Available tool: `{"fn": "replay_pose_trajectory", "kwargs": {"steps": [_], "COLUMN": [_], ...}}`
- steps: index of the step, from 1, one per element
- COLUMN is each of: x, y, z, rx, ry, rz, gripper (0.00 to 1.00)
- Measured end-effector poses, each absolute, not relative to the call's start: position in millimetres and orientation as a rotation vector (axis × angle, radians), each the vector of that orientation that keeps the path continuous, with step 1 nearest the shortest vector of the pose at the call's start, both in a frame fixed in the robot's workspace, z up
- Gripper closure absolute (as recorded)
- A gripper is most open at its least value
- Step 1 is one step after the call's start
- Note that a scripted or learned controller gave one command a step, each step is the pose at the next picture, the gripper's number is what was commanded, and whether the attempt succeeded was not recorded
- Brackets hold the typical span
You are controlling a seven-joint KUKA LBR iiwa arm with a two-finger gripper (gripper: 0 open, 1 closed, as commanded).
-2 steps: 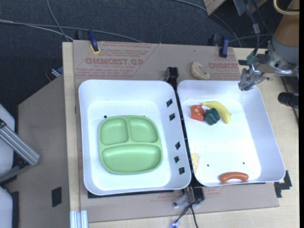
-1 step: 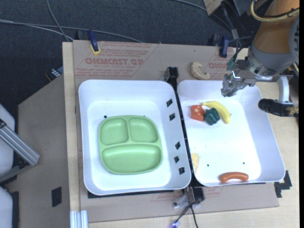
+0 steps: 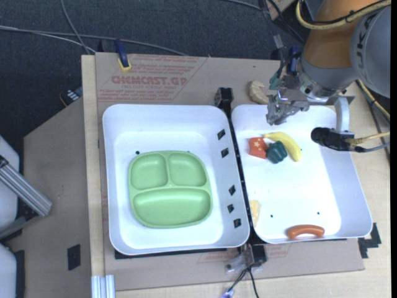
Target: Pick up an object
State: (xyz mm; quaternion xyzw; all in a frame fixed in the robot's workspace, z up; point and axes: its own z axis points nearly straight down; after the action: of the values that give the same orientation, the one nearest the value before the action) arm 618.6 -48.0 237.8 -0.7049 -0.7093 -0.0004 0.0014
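Note:
My gripper hangs over the far edge of the right bin, pointing down. Just in front of it lies a small cluster: a yellow banana, a red block and a dark teal piece that touches both. An orange sausage-shaped piece rests at the bin's near edge. A small pale yellow piece sits against the bin's left wall. Nothing is seen held by the gripper.
The left bin holds a green divided plate. A beige lump lies on the bench behind the right bin, close to the gripper. Black clips run along the divider between the bins.

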Motion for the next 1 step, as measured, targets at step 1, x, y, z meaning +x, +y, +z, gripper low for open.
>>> {"fn": "replay_pose_trajectory", "kwargs": {"steps": [1], "x": [612.3], "y": [14.5], "z": [238.6], "rx": [-2.213], "ry": [-2.226], "rz": [0.000], "gripper": [1.00]}}
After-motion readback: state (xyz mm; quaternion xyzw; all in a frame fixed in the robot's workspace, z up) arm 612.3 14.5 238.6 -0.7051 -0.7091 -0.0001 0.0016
